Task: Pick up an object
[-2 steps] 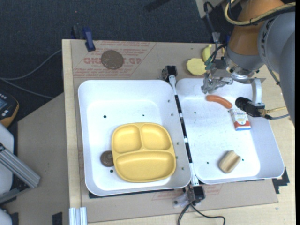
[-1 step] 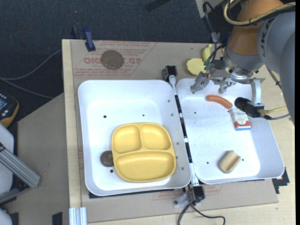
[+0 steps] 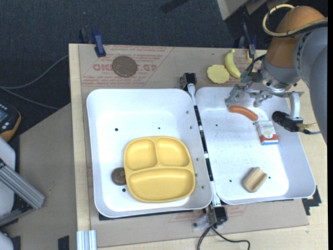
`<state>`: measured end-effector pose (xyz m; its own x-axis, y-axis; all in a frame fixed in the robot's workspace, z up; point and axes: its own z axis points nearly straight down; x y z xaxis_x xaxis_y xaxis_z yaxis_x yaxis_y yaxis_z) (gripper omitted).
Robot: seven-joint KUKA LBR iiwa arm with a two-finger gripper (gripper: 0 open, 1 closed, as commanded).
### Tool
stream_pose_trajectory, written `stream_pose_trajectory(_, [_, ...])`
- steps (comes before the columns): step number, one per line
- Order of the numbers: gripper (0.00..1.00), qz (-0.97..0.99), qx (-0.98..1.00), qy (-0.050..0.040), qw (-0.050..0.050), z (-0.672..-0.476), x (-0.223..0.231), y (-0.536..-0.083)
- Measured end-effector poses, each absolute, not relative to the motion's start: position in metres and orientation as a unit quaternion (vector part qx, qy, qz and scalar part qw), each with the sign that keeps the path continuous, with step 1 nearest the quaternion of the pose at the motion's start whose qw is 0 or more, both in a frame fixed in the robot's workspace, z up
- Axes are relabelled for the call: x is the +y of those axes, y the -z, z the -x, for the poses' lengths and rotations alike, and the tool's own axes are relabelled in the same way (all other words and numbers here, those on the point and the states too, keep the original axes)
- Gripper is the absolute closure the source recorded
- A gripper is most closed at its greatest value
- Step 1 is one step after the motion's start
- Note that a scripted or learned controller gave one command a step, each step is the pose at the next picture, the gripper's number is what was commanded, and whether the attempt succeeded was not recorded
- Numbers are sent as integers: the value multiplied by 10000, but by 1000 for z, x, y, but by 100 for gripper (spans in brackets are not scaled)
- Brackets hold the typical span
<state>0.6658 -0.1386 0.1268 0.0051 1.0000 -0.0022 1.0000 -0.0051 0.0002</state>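
In the right bin lie an orange sausage near the far edge, a small red, white and blue carton to its right, and a tan bread-like block near the front. My gripper hangs low over the bin's far edge, just above and behind the sausage. Nothing shows held in it. The grey arm with its orange band comes in from the upper right.
The left bin holds a yellow compartment plate and a brown cookie beside it. Behind the bins on the board lie a banana, a yellow round piece and a brown disc. A blue clamp grips the board's far edge.
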Motion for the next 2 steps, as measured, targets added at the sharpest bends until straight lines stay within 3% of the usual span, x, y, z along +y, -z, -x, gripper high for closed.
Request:
stream_pose_trajectory(1, [0,-7076,7066,18,-20,-665,-150,-82])
stream_pose_trajectory(2, [100,-7066,7076,0,11,-667,-149,-96])
